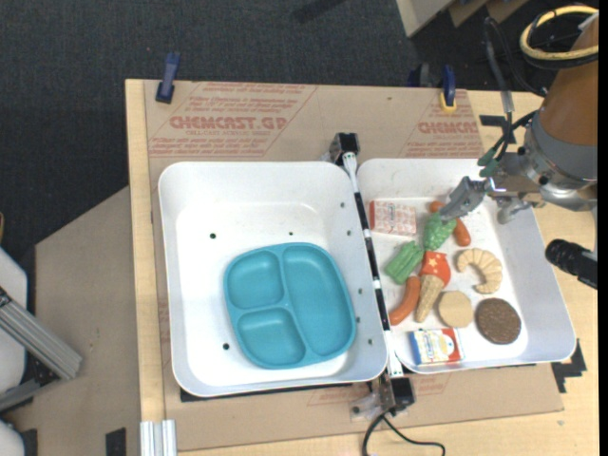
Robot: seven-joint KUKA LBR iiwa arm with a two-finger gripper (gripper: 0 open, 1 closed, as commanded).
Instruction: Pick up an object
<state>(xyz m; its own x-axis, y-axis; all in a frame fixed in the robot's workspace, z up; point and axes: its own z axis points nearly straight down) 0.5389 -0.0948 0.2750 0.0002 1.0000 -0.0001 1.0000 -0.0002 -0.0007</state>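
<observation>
Toy food pieces, assorted plastic, all lying in the right shallow white bin (541, 283), placed here by reference to the tan crescent croissant (482, 266).

- Green leafy toy (439, 230): up-left of the croissant, near it.
- Red-orange sausage (461, 232): just above the croissant, beside the leafy toy.
- Pink-and-white flat packet (392, 217): well to the croissant's upper left.
- Green pod-shaped toy (404, 261): left of the croissant.
- Red-topped cone (432, 278): between pod and croissant.
- Round tan biscuit (455, 309): just below the croissant.
- Round dark brown biscuit (498, 320): below-right of the croissant.
- Blue-and-white small carton (436, 346): well below the croissant.

Grey two-finger gripper (464, 198): above the croissant, its tip right at the leafy toy's upper edge; whether it is open or closed cannot be told.

Teal three-compartment plate (288, 304): far left of the croissant, in the left white bin (190, 255).
</observation>
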